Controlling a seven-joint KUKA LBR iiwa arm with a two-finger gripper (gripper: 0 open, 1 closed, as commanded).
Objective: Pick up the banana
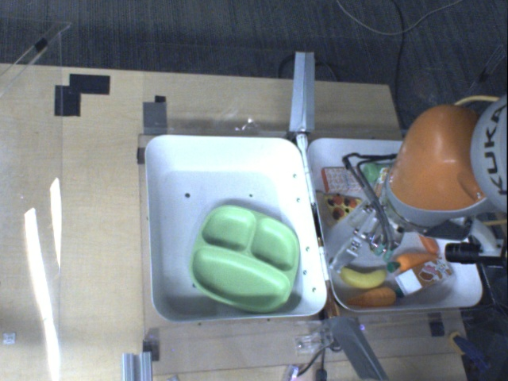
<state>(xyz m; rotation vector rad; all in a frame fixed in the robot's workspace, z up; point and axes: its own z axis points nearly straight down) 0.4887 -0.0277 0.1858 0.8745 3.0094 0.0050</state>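
camera view:
landmark: banana (362, 277), lying flat near the front wall of the right bin (468, 296).
neighbours: orange sausage-shaped item (370, 297) touching it on the front side; carrot-like piece (411, 260) just beside it, right and behind; small box (406, 282) to its right.
gripper (361, 240): just behind the banana, above it.
finger state: cannot tell; metal parts blur together.
contact: nothing seen between them.
step judged: descend on the banana's middle, pinch across its short width, clear of the orange item.
elsewhere: green divided tray (246, 256) in the left bin (167, 213).

Letters "KU" partly readable on the grey arm (494, 161), other print illegible
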